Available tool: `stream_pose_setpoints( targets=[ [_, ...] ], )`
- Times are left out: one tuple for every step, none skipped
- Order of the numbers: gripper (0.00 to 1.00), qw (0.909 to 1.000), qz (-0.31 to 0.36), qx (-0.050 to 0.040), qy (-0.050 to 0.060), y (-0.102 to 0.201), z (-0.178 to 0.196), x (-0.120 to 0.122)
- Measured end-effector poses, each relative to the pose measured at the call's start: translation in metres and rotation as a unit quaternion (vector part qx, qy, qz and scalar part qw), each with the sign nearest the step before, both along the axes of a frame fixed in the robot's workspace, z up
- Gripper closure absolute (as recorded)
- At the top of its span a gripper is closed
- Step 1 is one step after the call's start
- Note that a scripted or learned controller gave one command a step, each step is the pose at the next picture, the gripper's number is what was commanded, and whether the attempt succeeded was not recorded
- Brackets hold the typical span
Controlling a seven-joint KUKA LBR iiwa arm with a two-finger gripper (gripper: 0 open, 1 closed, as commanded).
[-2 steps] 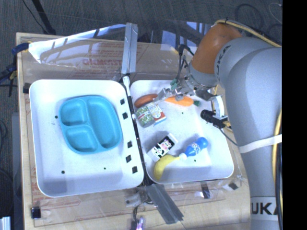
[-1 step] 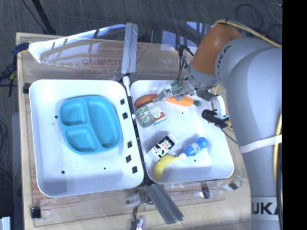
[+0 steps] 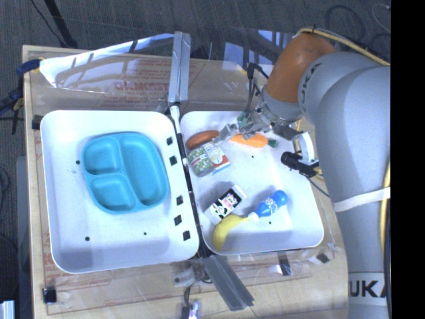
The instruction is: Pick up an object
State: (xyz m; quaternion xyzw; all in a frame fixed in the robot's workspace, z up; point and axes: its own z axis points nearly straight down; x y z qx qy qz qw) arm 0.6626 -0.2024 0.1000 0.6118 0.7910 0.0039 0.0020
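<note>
The claw (image 3: 247, 126) is hovering low over the far end of the right shallow white bin (image 3: 302, 228), its state impossible to tell, just beside the small orange plastic carrot (image 3: 255, 140) that is lying next to a brown sausage-shaped toy (image 3: 201, 138).

camera: single, fixed above bench | looks down aslant | covers both bins (image 3: 60, 178) | arm (image 3: 345, 131) from right

Bench is showing 2 white bins (image 3: 60, 244); 1 blue divided plate (image 3: 124, 171); 1 hot dog (image 3: 201, 138), 1 carrot (image 3: 252, 140), 1 green packet (image 3: 208, 159), 1 cow-print box (image 3: 227, 203), 1 banana (image 3: 227, 228), 1 blue bottle (image 3: 271, 204).
</note>
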Motion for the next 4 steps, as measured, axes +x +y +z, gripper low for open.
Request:
stream_pose_setpoints(
  targets=[
    [0.0, 0.9999, 0.016, -0.0005, 0.0, -0.0009, 0.0, -0.0003],
    [0.0, 0.9999, -0.012, 0.0013, -0.001, -0.0002, -0.0001, 0.0],
    [0.0, 1.0, 0.004, 0.0001, 0.0, -0.0006, -0.0001, -0.0002],
    [0.0, 1.0, -0.002, 0.0005, 0.0, -0.0004, -0.0001, -0.0001]
  ],
)
